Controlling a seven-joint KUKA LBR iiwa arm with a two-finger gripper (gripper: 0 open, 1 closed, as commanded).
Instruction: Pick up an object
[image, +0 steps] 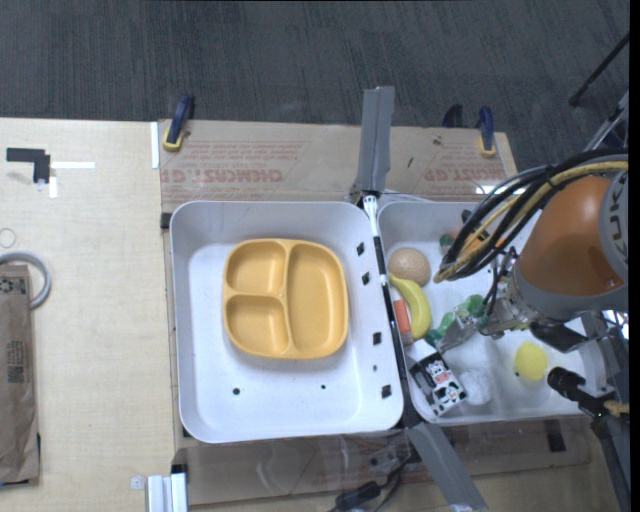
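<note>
Smooth matt-yellow plastic plate (286, 298) in a glossy white plastic bin (200, 400) — raw cardboard (265, 162) behind, pale wood bench (90, 300).

Dark grey carpet floor (300, 50), pale wooden bench (90, 300), cardboard sheet (260, 160)

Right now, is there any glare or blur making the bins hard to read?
Camera view: lighting is even and soft, the yellow plate is sharp, with mild sheen on the left bin's rim; the right bin's clutter beneath the arm is small and slightly blurred.
</note>
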